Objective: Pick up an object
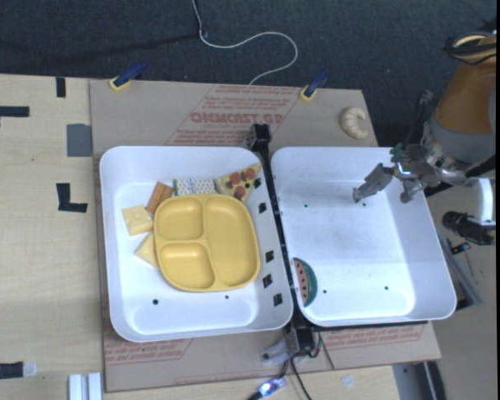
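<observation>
White plastic bins sit side by side on the bench, two of them: the left bin (117, 223) and the right bin (400, 257). The gripper (387, 182) hangs over the far edge of the right bin, toward its right corner, with its fingers spread and nothing between them. This looks like the approach step, before any grasp.

Counted, the left bin holds one yellow divided plate (207, 242) in its middle, with about four or five small flat pieces (158, 198) tucked along the plate's far and left sides; they overlap, so the count is uncertain. The right bin holds one watermelon slice (304, 280), pressed against its near-left edge. That slice is the closest target. Reaching it calls for crossing the bin diagonally, then descending close to the wall.
</observation>
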